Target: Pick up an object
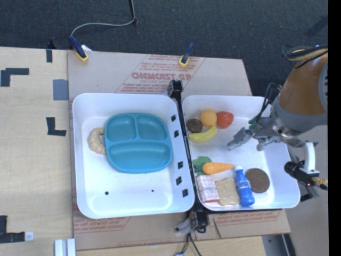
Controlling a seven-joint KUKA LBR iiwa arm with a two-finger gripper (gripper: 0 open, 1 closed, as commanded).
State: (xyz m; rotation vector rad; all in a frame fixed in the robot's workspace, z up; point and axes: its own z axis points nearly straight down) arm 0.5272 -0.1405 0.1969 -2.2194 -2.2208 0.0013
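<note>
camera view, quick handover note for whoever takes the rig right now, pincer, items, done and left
Pincer: over the right bin, above bare floor, holding nothing visible; finger state unclear.
Right bin: orange, tomato, banana, carrot, blue bottle, brown cookie.
Left bin: blue divided plate.
Done: nothing lifted.
Left: pick one object; banana and tomato lie nearest.

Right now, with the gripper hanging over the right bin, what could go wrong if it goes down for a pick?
The toy food sits crowded: the banana touches the orange and a brown piece, so the gripper may catch two items or push one away. The blue bottle lies close to the right bin front wall beside the cracker, leaving little room for fingers. Round pieces like the tomato could roll off.
</note>
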